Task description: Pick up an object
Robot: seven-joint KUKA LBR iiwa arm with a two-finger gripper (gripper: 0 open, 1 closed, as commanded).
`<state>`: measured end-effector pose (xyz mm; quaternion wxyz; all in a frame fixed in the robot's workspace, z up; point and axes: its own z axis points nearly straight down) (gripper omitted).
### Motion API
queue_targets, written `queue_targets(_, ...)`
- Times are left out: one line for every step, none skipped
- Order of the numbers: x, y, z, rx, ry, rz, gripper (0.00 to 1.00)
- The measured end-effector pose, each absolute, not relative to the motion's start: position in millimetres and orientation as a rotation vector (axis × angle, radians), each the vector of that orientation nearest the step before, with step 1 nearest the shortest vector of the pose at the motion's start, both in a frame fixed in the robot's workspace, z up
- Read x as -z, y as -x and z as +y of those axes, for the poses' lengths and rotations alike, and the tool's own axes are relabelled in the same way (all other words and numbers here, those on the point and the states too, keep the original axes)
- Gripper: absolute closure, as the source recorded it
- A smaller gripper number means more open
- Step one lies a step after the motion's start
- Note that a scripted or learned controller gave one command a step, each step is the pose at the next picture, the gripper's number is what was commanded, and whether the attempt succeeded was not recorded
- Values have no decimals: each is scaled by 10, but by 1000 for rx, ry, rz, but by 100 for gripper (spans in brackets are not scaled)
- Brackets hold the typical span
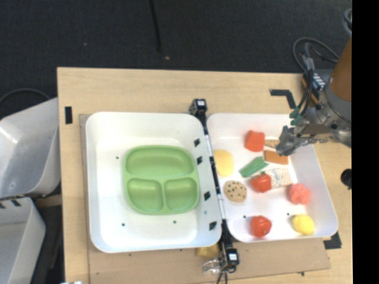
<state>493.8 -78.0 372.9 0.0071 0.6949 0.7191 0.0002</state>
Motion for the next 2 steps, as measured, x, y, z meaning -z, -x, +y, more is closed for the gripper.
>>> queue_targets(-2838,-4888,-752,8,-2227,2224,100)
queue_targets(-3000,-4910,-768,-4,-2223,2212,100)
